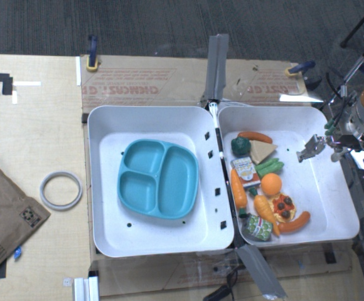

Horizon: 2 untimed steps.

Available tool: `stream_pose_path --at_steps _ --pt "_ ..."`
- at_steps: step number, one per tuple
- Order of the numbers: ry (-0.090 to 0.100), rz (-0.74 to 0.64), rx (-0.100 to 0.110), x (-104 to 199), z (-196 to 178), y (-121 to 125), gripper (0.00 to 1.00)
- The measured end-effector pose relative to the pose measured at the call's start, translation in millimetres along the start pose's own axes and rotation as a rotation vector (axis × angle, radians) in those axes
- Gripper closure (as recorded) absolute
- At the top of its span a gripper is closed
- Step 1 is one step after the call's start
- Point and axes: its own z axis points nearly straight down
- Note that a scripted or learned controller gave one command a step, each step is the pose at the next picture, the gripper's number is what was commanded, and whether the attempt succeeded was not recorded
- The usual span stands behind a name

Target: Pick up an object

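End effector: the end effector (321, 147) is seen over the right side of the right bin (332, 196), at the end of the arm reaching in from the right. Two fingers are spread apart, and nothing is seen between them. Whether it hangs above the bin floor or rests on it cannot be told.

Step in hand: judged to be the approach to a pick; no object is yet held.

Nearest candidates: the orange ball (271, 184) and the green pods (269, 166) lie to the left of the end effector, apart from it, with bare bin floor between.

Further candidates: a sausage (255, 136) at the far side of the pile; a dark green piece (241, 145) beside a tan wedge (262, 151); a small carton (245, 170); a carrot (238, 192); a pizza slice (282, 207); a second sausage (294, 222) at the near side; a green packet (257, 228).

How to do it well: one piece at the pile's edge is best chosen, the near sausage or the ball, so that the fingers close on one thing alone. The fingers should be centred over it before descent, as the pile is crowded.

Left bin: the left bin (107, 231) holds a blue divided plate (158, 179).

Counter: the counter (31, 137) bears a tape ring (61, 190), left of the bins.
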Motion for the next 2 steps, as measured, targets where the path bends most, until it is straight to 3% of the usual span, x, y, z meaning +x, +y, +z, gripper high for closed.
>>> stream_pose_path --at_steps 1,2 --pt "0.0 0.083 0.0 -29 -39 -51 0.0" --pt "0.0 -0.019 0.001 44 35 -10 0.0"
